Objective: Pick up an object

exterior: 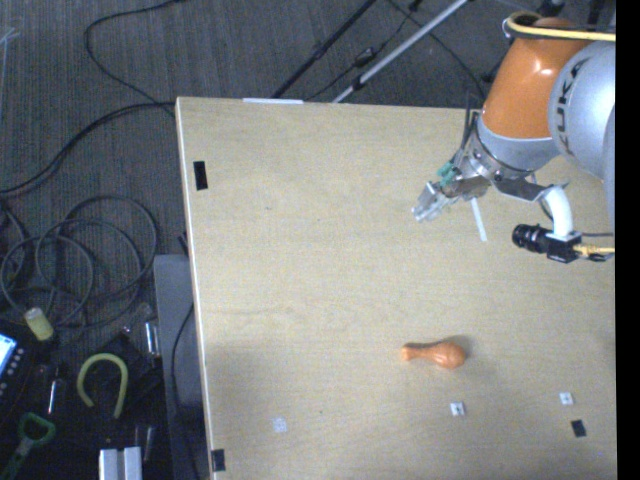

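A small orange gourd-shaped object (437, 354) lies on its side on the tan bench top (300, 288), toward the lower right, its narrow end pointing left. My gripper (431, 204) hangs at the upper right, below the arm's orange band (530, 78). It is well above and apart from the orange object in the view, about a third of the bench's depth away. I see nothing held in the gripper.
Small black and white markers (457, 408) dot the bench near its front right, and a black tag (201, 175) sits near the left edge. Cables and tools (90, 268) lie on the floor to the left. Metal stand legs (420, 23) cross behind the bench.
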You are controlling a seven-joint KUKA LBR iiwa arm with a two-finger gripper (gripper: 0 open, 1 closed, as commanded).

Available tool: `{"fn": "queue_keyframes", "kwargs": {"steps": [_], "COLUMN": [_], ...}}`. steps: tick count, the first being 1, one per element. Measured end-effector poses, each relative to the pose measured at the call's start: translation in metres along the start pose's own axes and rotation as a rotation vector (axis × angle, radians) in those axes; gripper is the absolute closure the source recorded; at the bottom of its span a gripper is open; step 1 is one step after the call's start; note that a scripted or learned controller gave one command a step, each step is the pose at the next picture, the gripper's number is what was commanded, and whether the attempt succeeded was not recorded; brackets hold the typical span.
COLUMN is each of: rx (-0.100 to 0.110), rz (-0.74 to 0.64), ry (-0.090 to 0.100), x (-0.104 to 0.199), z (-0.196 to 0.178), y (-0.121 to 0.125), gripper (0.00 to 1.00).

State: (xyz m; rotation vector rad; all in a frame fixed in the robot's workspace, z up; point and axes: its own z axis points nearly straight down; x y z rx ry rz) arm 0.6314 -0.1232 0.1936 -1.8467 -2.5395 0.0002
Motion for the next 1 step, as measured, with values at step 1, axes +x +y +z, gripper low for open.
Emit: {"fn": "queue_keyframes", "kwargs": {"steps": [1], "rx": [0.001], "rz": [-0.044], "ry": [-0.004], "x": [-0.0193], "z": [0.0073], "y": [0.0326], "gripper": [1.00]}}
